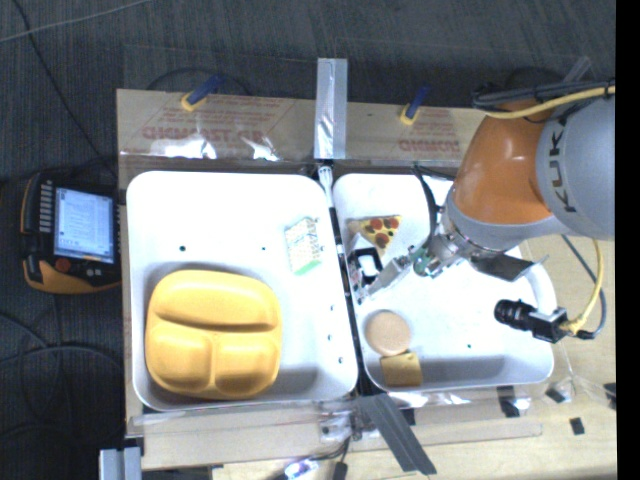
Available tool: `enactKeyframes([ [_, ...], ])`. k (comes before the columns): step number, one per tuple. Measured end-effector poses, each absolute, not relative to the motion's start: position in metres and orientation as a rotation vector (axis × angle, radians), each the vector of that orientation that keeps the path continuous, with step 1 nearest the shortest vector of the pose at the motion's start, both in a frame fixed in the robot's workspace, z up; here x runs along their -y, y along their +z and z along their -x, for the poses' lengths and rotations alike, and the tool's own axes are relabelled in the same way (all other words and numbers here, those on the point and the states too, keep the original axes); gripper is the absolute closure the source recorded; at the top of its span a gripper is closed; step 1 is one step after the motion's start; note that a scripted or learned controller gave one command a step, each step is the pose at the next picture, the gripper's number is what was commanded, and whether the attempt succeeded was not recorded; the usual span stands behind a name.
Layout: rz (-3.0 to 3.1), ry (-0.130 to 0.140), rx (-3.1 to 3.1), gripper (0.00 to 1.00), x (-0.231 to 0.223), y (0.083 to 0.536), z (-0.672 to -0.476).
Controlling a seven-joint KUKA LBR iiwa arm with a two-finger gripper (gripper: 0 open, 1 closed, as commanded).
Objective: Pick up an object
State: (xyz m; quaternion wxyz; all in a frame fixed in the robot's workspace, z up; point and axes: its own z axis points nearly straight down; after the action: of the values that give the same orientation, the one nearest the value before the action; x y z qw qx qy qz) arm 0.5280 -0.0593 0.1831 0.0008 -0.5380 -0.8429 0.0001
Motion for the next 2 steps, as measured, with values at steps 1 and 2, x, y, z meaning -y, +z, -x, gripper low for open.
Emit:
enactKeyframes([
  [1, 1.690, 0.000, 2.646, 1.00, 0.059, 0.192, -0.529],
  [2, 1.211, 0.003, 2.902, 1.00, 0.111, 0.318, -0.587],
])
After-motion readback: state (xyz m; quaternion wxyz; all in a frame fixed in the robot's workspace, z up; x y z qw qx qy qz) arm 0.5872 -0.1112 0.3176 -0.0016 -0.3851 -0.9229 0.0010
